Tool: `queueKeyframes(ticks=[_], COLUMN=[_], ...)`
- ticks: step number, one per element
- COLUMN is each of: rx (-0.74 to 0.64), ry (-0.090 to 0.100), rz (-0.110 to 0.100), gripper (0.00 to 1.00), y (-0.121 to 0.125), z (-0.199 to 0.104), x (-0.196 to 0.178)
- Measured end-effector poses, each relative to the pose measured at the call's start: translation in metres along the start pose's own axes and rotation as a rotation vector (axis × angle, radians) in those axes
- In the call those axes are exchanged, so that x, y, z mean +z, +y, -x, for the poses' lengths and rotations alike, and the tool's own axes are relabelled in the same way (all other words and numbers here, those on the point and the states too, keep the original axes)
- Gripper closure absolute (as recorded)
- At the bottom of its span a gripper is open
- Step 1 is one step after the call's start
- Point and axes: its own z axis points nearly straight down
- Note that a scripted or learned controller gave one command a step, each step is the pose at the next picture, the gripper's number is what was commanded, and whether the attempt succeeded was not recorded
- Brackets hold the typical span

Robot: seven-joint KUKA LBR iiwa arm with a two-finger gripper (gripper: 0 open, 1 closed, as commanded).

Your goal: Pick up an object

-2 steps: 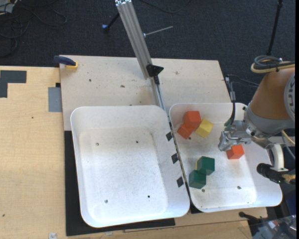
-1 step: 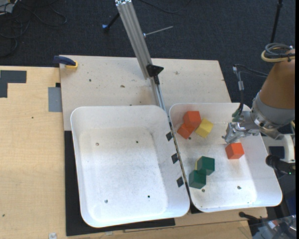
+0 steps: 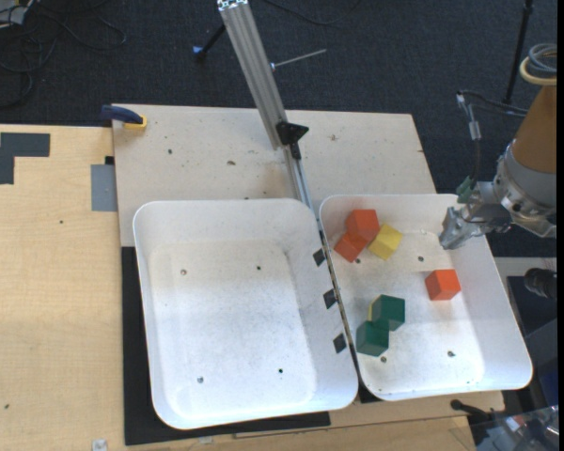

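From the overhead camera, the gripper [image 3: 454,228] is seen above the right bin [image 3: 508,346], near its upper right edge; whether its fingers are open or closed cannot be told. Just below it an orange cube [image 3: 442,285] lies alone. Orange blocks [image 3: 357,233], a yellow cube [image 3: 386,242] and green blocks [image 3: 381,324] lie further left.

Two shallow white plastic bins, the left bin [image 3: 169,252] and the right bin [image 3: 489,365], look smooth with a dull sheen and fine dark speckling. They sit on a pale, matt, speckled wooden board [image 3: 207,158], beside a light wood-grain bench top [image 3: 38,271]. Just left of the grey metal gripper [image 3: 454,230] lie matt, smooth-faced blocks: orange [image 3: 362,225], yellow [image 3: 387,241], green [image 3: 387,310]. A ribbed, brushed aluminium bar [image 3: 258,69] looks silvery. The floor [image 3: 385,36] looks like dark, rough carpet.
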Motion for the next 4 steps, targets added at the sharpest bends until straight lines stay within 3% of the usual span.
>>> queueKeyframes(ticks=[1, 2, 4], rx=[-0.001, -0.002, -0.002], ry=[0.001, 0.004, 0.003], rz=[-0.005, -0.008, -0.01], gripper=[1.0, 1.0, 1.0], y=[0.0, -0.002, 0.02], z=[0.0, -0.054, -0.166], x=[-0.007, -0.002, 0.019])
